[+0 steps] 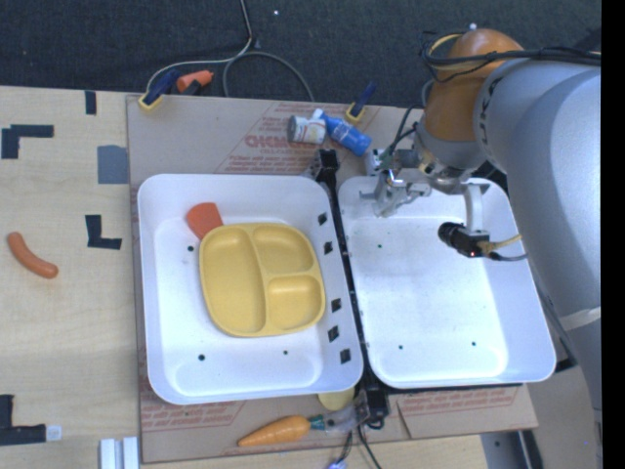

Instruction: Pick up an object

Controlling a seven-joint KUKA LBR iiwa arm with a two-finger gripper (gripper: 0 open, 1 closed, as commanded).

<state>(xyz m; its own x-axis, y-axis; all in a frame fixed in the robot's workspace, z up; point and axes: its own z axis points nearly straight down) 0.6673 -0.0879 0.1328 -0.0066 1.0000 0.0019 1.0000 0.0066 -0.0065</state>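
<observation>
A yellow divided plate (261,277) lies in the left white bin (166,360). A small orange-red block (204,218) rests just beyond the plate's far left corner, partly tucked under its rim. My gripper (395,191) hangs over the far left corner of the right bin (439,360), close to the bin's back wall. The grey arm with its orange band (459,86) comes in from the right above it. Nothing shows in the gripper.
A black cable fitting (463,236) hangs off the wrist over the right bin. Outside the bins lie a carrot (276,431) at the front edge, a red sausage (32,255) far left, and clamps (329,130) behind the bins.
</observation>
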